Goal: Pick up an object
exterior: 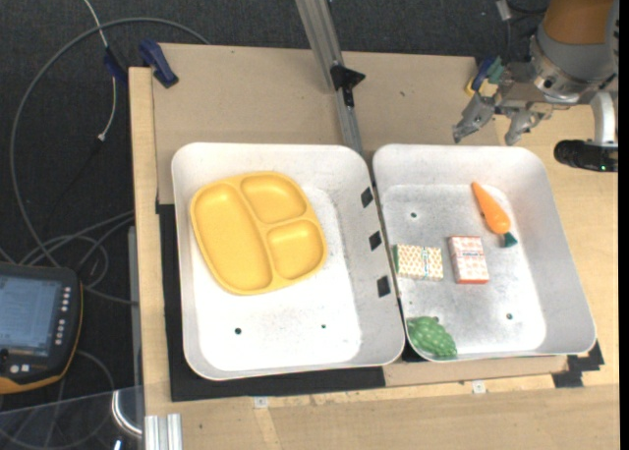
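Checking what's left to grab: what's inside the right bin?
The right bin holds an orange carrot, two small boxes, and a green item at its near rim. Nothing covers them.

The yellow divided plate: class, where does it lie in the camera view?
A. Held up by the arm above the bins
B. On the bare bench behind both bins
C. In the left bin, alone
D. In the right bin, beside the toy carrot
C: the yellow divided plate lies flat in the left bin, while the toy carrot, two small boxes and a green item lie in the right bin.
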{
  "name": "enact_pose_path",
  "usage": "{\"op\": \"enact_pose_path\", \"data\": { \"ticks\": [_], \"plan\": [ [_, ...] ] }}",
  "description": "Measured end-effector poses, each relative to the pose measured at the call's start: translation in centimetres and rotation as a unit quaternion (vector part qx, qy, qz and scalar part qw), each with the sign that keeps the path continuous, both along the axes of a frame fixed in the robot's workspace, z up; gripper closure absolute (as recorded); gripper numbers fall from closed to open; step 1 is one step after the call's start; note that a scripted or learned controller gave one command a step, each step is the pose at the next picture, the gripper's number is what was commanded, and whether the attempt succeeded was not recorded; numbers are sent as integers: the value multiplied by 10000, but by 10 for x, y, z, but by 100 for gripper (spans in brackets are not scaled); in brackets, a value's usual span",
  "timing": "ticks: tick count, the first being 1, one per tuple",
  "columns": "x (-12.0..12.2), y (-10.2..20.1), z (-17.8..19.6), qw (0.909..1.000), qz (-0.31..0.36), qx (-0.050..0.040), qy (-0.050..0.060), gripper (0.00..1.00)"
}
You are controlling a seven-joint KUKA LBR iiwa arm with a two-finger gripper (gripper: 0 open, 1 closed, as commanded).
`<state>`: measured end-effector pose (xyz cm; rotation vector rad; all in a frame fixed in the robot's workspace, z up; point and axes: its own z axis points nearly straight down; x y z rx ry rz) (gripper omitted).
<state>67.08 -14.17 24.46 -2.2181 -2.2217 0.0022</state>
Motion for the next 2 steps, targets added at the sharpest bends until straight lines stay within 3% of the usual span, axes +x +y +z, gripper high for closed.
{"op": "enact_pose_path", "data": {
  "ticks": [1,2],
  "plan": [
    [0,0,0,10000,0,-2,2,0],
    [5,4,-61,10000,4,4,22,0]
  ]
}}
